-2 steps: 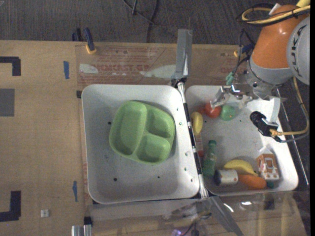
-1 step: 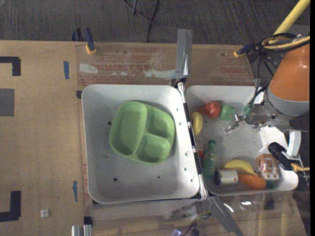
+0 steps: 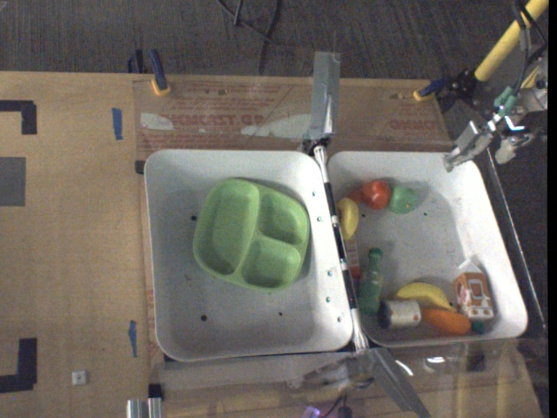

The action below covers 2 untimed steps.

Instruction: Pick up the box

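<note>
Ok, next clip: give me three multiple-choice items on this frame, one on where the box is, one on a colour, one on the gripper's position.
1. Where does the box lie?
A. near right corner of the right bin
B. middle of the left bin
C. on the bench

2. What colour is the divided tray?
A. red
B. green
C. blue

3. Where is the gripper?
A. down among the fruit
B. over the tray
C. at the right bin's far right corner, apart from the box

Answers: 1 A, the box sits beside the carrot and the banana. 2 B, the tray is light green. 3 C, the gripper hangs at the bin's rim, far from the box.
</note>
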Each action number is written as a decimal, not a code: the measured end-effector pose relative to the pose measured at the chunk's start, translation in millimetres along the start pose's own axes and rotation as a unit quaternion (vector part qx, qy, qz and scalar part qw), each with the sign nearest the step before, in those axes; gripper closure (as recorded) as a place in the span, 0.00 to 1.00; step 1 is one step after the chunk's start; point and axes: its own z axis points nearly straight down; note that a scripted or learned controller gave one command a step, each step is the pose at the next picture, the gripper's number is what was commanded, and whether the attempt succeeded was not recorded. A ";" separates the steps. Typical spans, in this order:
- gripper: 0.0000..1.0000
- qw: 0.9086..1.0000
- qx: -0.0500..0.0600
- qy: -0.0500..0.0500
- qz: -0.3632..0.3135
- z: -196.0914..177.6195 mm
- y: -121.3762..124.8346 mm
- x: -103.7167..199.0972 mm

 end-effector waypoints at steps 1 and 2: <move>0.00 1.000 0.002 0.001 -0.022 251.4 -66.2 18.5; 0.00 0.997 0.001 0.000 -0.072 32.2 -60.6 59.6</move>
